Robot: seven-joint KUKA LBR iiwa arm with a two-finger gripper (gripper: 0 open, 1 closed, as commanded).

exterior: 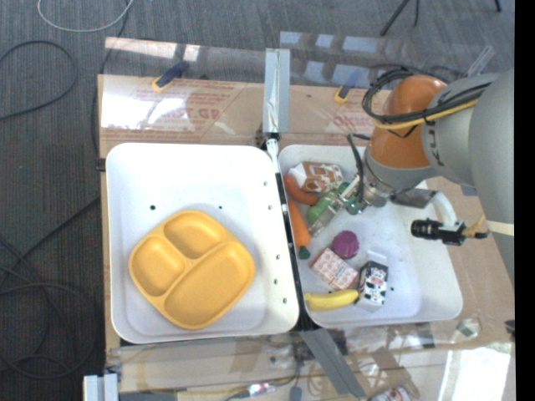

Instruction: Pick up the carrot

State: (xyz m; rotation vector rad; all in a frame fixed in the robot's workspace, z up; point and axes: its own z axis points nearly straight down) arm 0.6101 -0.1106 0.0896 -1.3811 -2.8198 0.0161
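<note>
The carrot (298,224) is orange with a small green end and lies lengthwise against the left wall of the right bin (435,303). My gripper (348,200) hangs over the middle of that bin, to the right of the carrot and apart from it. It is low, just beside a green thing (321,212) that lies between it and the carrot. Nothing shows as held.
A second orange-red long thing (301,192) and a printed packet (318,175) lie at the bin's back left. A purple round thing (344,243), a pink box (333,267), a banana (331,300) and a black-and-white thing (375,284) lie toward the front. A yellow divided plate (191,267) sits in the left bin (167,165).
</note>
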